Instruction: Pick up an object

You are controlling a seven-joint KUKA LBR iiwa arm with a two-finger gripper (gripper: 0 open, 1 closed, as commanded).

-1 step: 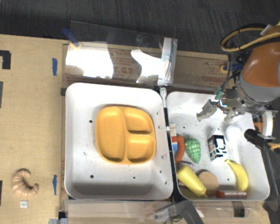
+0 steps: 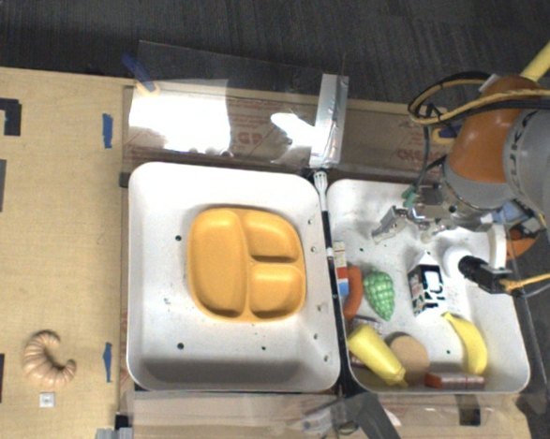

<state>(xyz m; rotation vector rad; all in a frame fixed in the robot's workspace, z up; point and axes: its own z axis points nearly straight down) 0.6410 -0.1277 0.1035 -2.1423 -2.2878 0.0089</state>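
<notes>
1. Bins: two, white and shallow, side by side. The left bin (image 2: pixel 151 252) holds one yellow divided plate (image 2: pixel 246 262) with three compartments, lying near its middle. The right bin (image 2: pixel 514 357) holds the loose items listed below.
2. Arm (image 2: pixel 533 152): one, grey with an orange band, reaching in from the right over the upper part of the right bin.
3. Gripper (image 2: pixel 397 220): one, metal, above the upper left area of the right bin. Its two fingers stand apart, with nothing seen between them.
4. Banana (image 2: pixel 466 342): one, yellow, curved, at the lower right of the right bin.
5. Yellow fruit (image 2: pixel 375 352): one, elongated, lower left of the right bin, touching the brown round piece (image 2: pixel 410 353) beside it.
6. Green textured piece (image 2: pixel 379 293): one, left of centre in the right bin, well below the gripper.
7. Black-and-white item (image 2: pixel 426 287): one, near the middle of the right bin; what it is cannot be told.
8. Orange-red item (image 2: pixel 350 287): one, against the left wall of the right bin.
9. Red stick (image 2: pixel 449 378): one, along the near wall.
10. Croissant (image 2: pixel 48 358): one, on the tan board left of the bins.
</notes>
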